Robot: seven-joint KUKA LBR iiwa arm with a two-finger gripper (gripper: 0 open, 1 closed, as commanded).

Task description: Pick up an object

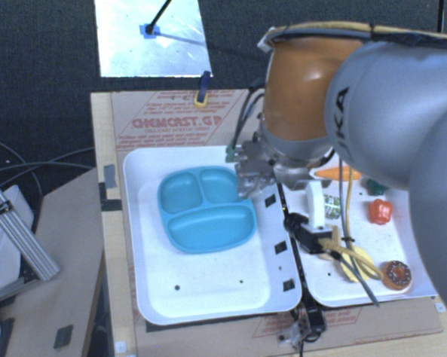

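Dark carpet surrounds a bench (pixel 82 220) with two white bins. The grey arm (pixel 385 104) looms over the right bin (pixel 399 276). The left bin (pixel 215 288) holds a blue tray (pixel 206 209). In the right bin lie a banana (pixel 357 260), carrot (pixel 340 173), donut (pixel 397 274) and a red piece (pixel 379 211) — all apart. The gripper (pixel 250 176) hangs by the divider — its state I cannot tell.

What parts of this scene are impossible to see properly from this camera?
- Jaws: the arm's own bulk covers them, so open or shut is unknowable.
- Right bin: its far and right portions sit under the arm.
- Carrot: just an orange sliver pokes out beneath the arm.
- White packet: label too small to read.
- Tangle of cable at the bench's front edge: too small to identify.
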